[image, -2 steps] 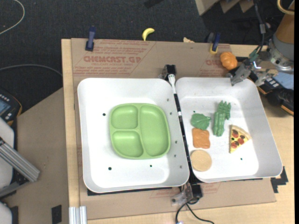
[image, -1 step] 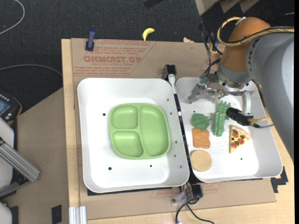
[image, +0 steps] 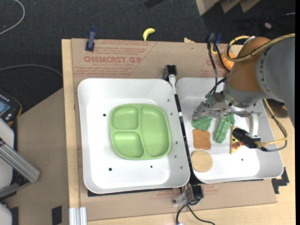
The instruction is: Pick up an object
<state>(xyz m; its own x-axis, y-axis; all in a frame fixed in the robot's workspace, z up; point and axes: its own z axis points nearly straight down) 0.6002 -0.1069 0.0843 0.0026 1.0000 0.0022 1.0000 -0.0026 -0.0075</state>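
The tool (image: 213,110), right of centre, hangs over the green toys (image: 214,125); its grip I cannot tell. The reaching step, I'd judge; next it must descend and close.

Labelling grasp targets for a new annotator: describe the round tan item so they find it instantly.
Look in the right white bin, where the arm works. Along its left side, near the front wall, lies a flat round tan disc, like a cookie. It sits just below a squarish orange-brown piece and is the only circular item there; the green pieces are elongated.
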